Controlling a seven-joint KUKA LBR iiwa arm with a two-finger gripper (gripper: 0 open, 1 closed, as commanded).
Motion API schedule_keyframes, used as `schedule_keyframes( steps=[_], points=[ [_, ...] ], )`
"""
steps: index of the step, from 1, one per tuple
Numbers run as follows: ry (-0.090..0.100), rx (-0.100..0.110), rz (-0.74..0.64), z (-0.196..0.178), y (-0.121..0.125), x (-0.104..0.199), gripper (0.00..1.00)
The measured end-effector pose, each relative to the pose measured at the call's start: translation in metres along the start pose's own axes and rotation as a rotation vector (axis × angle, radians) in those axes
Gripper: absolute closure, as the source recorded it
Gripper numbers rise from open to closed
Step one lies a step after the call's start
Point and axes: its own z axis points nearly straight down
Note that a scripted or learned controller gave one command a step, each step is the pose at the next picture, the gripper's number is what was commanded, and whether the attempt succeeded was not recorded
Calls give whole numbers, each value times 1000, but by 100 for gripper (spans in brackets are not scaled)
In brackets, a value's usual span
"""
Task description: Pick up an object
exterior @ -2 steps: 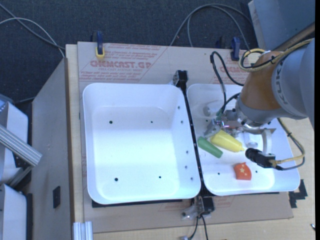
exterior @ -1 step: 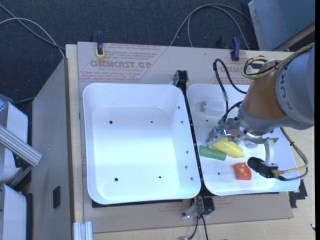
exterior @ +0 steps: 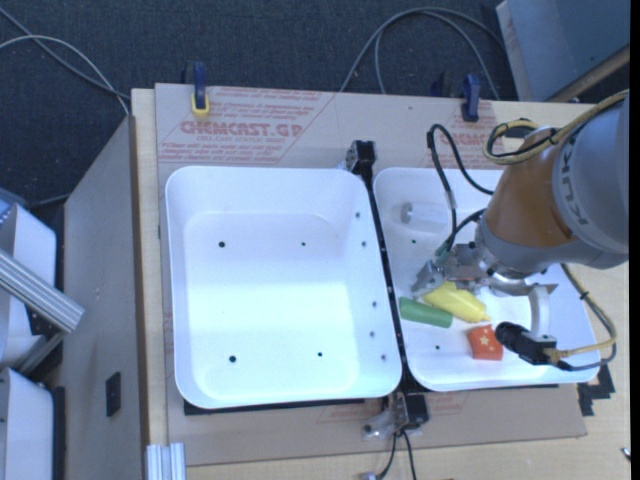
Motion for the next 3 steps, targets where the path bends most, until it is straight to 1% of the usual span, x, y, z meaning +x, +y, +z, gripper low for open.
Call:
schedule_keyframes(
  steps=[1, 2, 3],
  points=[
    [0, -1, 0, 0, -19, 0, 0],
    [0, -1, -1, 0, -22, 1, 0],
    [0, -1, 0, 0, -36, 1, 0]
  ],
)
